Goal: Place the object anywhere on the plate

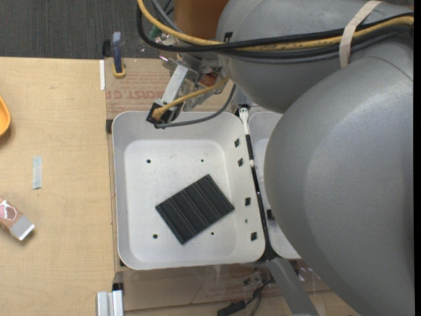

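Note:
A flat black ribbed slab [195, 208] lies at a slant on the floor of the left white bin [131, 176], a little right of the bin's middle. The gripper [196, 76] hangs above the left bin's back edge, well away from the slab and up-screen of it. The big grey arm [342, 150] reaches in from the right and hides most of the wrist.
The arm covers nearly all of the right bin [260, 143]. On the wooden bench to the left lie a small grey strip [37, 173], a red and white wrapped item [14, 220] and an orange thing [2, 117] at the edge. A blue clamp [117, 49] stands behind.

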Controlling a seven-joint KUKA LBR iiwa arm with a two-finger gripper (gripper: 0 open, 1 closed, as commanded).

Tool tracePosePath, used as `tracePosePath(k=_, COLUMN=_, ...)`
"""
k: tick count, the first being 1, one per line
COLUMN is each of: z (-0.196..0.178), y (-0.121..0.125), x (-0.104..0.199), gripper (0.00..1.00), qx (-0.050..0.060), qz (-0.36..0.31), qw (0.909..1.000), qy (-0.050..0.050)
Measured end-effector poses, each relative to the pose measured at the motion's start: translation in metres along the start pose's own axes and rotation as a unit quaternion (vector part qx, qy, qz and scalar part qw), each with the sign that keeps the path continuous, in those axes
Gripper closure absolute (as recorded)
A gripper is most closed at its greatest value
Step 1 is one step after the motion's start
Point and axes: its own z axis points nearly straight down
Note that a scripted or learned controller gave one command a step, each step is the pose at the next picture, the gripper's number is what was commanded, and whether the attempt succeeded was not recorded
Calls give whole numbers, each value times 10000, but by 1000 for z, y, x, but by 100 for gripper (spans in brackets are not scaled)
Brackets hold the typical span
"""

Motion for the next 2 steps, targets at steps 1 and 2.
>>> tracePosePath(k=1, z=-1, y=16, x=11, gripper=100, qx=-4, qz=-1077, qw=9942, qy=3)
tracePosePath(k=2, z=-7, y=-12, x=-65, gripper=100, qx=1, qz=-2313, qw=9729, qy=3)
